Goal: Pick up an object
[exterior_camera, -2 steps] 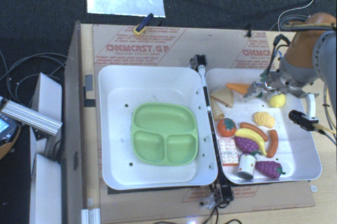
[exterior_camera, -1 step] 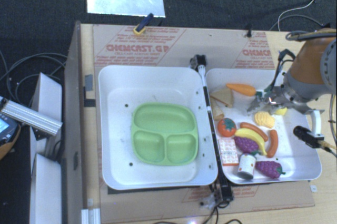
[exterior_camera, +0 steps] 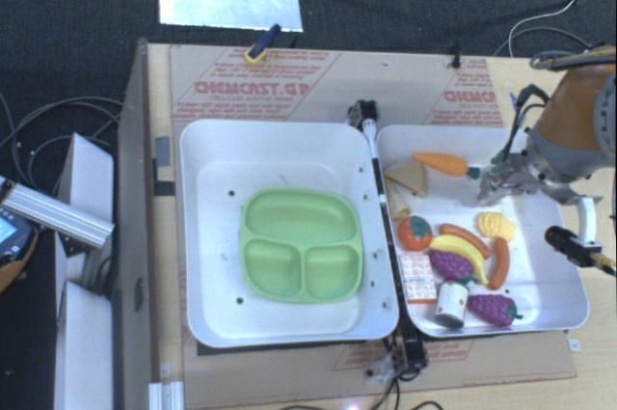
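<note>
Crowding is the main hazard in the right bin (exterior_camera: 569, 302), where the toys lie packed together. Nearest the camera, a small can (exterior_camera: 449, 302) sits just beside purple grapes (exterior_camera: 492, 308); beyond them a banana (exterior_camera: 463, 249), an eggplant (exterior_camera: 451, 265) and two sausages (exterior_camera: 497, 263) touch or overlap, with a tomato (exterior_camera: 415, 232) to their left. Farther back, the gripper (exterior_camera: 490, 188) hovers low between a yellow corn piece (exterior_camera: 496, 225) and a carrot (exterior_camera: 442, 164), holding nothing; whether it stands apart or closed cannot be told. Descending here, it could land on bare floor between the two, or nudge the carrot away. The left bin (exterior_camera: 207, 205) carries a green divided plate (exterior_camera: 301, 244).
</note>
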Robot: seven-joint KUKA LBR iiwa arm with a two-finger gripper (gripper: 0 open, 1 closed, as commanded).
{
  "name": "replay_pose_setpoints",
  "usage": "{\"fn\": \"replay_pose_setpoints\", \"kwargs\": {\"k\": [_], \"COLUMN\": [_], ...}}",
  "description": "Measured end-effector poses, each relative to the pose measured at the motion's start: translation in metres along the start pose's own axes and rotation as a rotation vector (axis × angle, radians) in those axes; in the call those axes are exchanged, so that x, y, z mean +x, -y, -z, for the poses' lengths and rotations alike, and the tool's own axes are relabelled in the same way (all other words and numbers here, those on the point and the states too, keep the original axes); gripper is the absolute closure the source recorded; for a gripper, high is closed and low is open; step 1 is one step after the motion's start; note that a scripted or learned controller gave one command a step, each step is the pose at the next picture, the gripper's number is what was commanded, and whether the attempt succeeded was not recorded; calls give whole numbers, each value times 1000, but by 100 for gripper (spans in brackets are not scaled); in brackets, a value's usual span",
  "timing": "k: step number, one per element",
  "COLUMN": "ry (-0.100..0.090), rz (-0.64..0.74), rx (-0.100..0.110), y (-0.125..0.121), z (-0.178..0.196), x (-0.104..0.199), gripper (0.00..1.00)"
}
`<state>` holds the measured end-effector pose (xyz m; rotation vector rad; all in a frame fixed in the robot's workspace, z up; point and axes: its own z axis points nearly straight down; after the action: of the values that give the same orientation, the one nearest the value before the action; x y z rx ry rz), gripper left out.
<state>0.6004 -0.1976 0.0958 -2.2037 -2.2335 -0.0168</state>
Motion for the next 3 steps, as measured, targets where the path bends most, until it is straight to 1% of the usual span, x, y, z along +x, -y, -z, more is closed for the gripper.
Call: {"fn": "replay_pose_setpoints", "kwargs": {"k": [1, 2, 3], "ry": [0, 12, 10], "rz": [0, -13, -9], "rx": [0, 2, 3], "y": [0, 41, -19], "z": [0, 56, 24], "x": [0, -8, -8], "gripper": [0, 0, 0]}}
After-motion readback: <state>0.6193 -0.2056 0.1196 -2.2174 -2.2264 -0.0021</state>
